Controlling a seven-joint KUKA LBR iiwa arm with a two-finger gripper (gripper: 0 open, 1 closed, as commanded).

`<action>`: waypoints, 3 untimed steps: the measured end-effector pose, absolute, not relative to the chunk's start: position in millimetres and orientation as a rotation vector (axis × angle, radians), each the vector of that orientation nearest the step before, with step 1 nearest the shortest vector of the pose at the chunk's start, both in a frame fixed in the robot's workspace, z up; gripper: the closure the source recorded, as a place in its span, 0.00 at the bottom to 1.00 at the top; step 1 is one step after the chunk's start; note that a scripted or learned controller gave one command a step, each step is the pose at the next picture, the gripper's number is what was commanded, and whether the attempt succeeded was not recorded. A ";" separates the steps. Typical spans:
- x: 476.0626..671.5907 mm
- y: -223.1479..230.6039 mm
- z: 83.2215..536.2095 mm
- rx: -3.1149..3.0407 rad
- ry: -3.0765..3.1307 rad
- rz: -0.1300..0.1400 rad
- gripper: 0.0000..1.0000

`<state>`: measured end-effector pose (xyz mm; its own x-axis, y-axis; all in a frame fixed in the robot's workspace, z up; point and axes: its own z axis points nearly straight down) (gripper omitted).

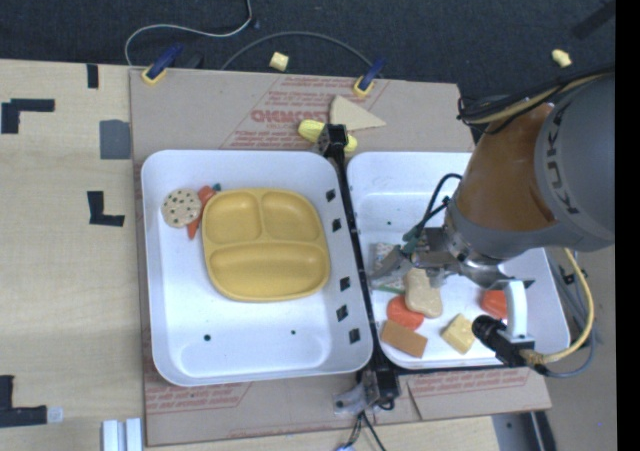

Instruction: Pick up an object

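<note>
My gripper (418,259) hangs low over the front left part of the right bin (400,184), under the grey arm with its orange band (505,179). Just below it lies a beige toy piece (423,296), touching or nearly touching the gripper's tip. A crumpled grey-green item (385,260) sits at the gripper's left. In front of these are a red-orange piece (402,312), a brown block (403,340) and a yellow cube (458,333). Another red piece (493,300) peeks out beside the arm's white fitting.
The left bin (170,329) holds a yellow divided plate (266,244), with a speckled cookie (180,206) and a small red-orange toy (207,195) at its back left. A black divider (345,239) runs between the bins. Cables trail behind the bench.
</note>
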<state>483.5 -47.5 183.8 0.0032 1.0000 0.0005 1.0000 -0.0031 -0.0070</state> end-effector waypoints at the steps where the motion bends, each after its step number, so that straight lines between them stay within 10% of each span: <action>1: 596.2 -87.2 184.4 -2.225 -2.229 -0.004 0.00; 2: 551.7 -59.3 184.0 -2.218 -2.221 0.004 0.00; 3: 575.4 -62.3 183.8 -2.219 -2.224 0.000 0.00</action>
<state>575.4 -62.3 183.8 -0.0023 1.0000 0.0001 1.0000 0.0023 -0.0004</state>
